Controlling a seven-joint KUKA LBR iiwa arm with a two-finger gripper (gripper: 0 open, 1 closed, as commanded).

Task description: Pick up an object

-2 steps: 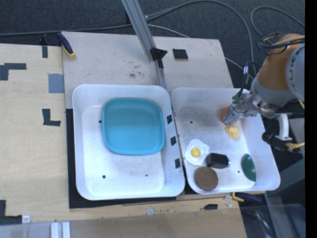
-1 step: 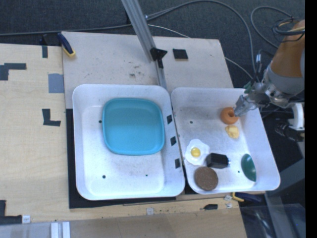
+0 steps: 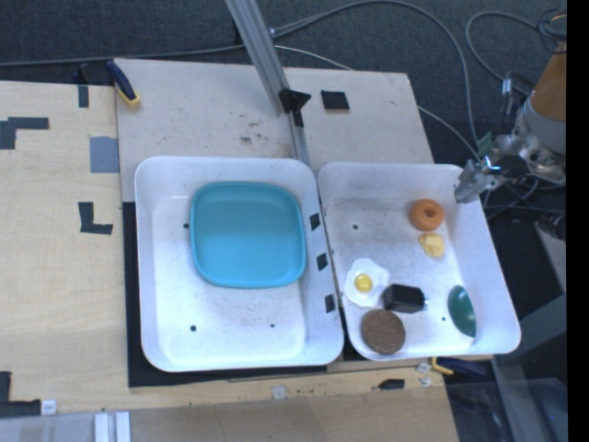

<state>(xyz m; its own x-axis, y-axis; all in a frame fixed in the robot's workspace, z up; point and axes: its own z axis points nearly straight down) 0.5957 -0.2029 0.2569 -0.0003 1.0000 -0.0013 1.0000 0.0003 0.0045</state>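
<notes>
Six small items fill right bin [image 3: 479,247]; gripper [image 3: 469,184] state unclear.

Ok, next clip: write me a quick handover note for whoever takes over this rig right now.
End effector: at the upper right rim of the right bin, nothing visibly held.
Right bin holds an orange ring, small yellow piece, fried egg, black block, brown disc and dark green piece.
Left bin holds a blue plate.
Done: no pick yet. Left: grasp and lift one object.
</notes>
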